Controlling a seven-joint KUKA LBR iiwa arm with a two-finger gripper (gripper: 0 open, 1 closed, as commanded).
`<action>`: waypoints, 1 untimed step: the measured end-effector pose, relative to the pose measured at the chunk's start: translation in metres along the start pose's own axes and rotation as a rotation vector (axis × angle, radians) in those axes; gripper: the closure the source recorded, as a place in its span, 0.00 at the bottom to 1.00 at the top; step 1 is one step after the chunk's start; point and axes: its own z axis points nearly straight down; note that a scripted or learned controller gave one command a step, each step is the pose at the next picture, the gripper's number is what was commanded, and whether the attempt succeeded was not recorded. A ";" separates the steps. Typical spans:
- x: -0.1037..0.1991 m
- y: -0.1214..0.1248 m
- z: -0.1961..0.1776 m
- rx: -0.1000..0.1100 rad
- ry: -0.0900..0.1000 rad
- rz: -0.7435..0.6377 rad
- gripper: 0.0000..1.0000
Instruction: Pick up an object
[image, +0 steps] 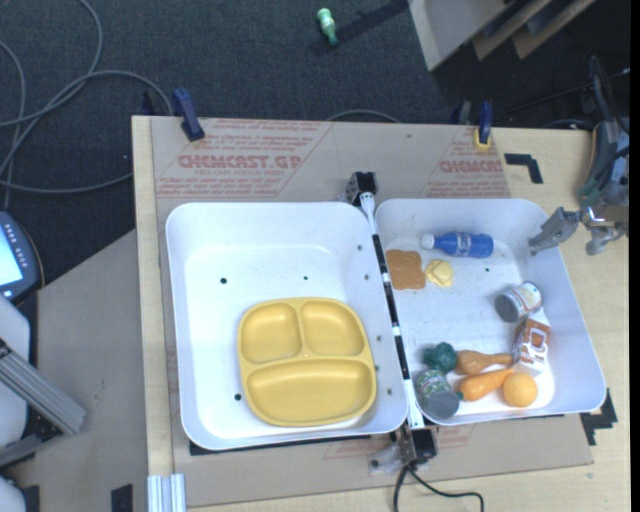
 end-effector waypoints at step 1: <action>0.045 -0.048 0.076 0.011 0.006 0.000 0.00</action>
